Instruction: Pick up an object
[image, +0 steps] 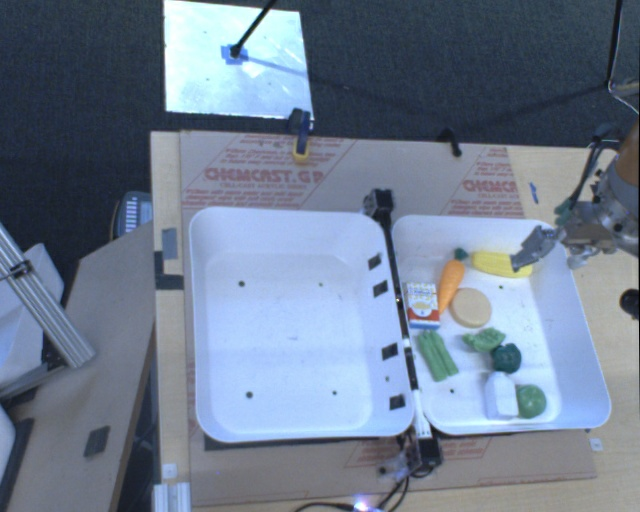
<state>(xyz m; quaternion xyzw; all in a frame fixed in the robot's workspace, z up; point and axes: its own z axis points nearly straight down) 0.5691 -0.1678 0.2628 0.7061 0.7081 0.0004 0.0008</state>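
- We are reading "CHEMCAST GP" in red on the board (270, 172) under both bins.
- Our gripper (535, 248) is hovering at the right bin's (580, 345) far edge, over the banana (495, 263); we cannot tell its grasp.
- The carton's (423, 305) print is unreadable.

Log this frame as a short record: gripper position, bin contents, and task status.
gripper: over the right bin's far right corner, above the banana's right end, nothing seen between its fingers
right bin: banana, carrot, small carton, round biscuit, green stalk, two dark green vegetables, white item, green ball
left bin: no objects seen
task status: nothing picked yet
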